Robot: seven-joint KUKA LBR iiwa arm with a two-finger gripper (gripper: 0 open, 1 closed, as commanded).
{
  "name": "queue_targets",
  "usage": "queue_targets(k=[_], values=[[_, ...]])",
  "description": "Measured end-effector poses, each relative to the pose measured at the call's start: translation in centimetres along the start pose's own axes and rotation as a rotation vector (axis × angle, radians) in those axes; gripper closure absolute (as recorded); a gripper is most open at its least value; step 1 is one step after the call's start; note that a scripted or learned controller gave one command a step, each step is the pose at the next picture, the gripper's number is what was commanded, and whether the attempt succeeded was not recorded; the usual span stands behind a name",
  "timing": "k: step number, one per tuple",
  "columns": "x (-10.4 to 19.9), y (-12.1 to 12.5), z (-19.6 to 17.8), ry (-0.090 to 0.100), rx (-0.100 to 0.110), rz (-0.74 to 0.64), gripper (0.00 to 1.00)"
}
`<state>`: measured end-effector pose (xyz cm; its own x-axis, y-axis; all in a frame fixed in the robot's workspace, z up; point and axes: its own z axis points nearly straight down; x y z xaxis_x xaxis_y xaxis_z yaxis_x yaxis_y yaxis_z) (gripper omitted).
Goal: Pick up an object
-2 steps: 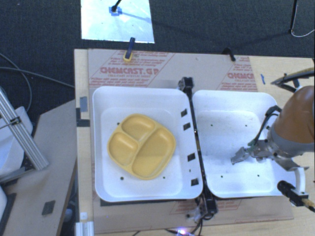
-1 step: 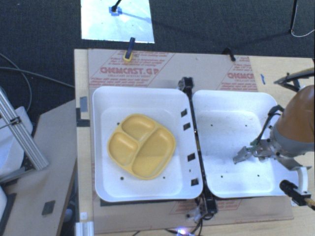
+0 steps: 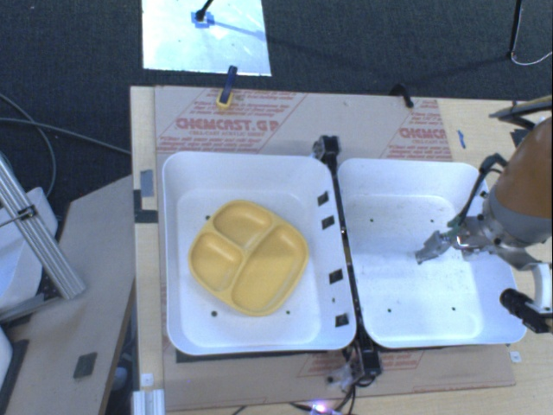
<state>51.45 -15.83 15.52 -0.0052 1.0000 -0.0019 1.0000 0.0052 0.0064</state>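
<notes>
1. Aluminium extrusion (image 3: pixel 39 232): silver bar at the view's lower left, lying slantwise across a grey side surface (image 3: pixel 91 275) next to the bench.
2. Bench (image 3: pixel 147 318): tan board carrying both bins; a brown sheet with red lettering (image 3: pixel 229 124) lies under them.
3. Reflective square panel (image 3: pixel 206 24): on the dark floor past the bench's far edge, with a small blue piece on it. A blue-and-yellow clip (image 3: pixel 227 89) sits at the far edge of the sheet, just below the panel.
4. Left bin (image 3: pixel 186 180): shallow, white, with rounded corners.
5. Yellow divided tray (image 3: pixel 249 256): the task's thing. It has three compartments and lies flat near the middle of the left bin, turned at an angle to the bin walls and apart from all of them.
6. Black clips (image 3: pixel 333 249): a row along the seam where the two bins meet.
7. Right bin (image 3: pixel 389 197): white, its floor speckled and marked with a few dark dots.
8. Gripper (image 3: pixel 429 251): grey metal, low over the right part of the right bin, pointing toward the left. Fingers: how far apart they stand cannot be told; nothing is seen between them.
9. Arm (image 3: pixel 527 188): enters from the right edge, well apart from the yellow divided tray.
</notes>
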Motion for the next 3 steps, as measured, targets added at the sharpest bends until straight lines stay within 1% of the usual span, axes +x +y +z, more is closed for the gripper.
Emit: queue_targets(k=[1, 2, 3], values=[[-5.1, -3.1, 7.4, 0.002, 0.01, 0.01, 0.0], [-4.8, -2.8, 6.0, 0.001, 0.003, 0.004, 1.0], [8.9, 0.0, -3.4, 0.007, -0.006, -0.014, 1.0]])
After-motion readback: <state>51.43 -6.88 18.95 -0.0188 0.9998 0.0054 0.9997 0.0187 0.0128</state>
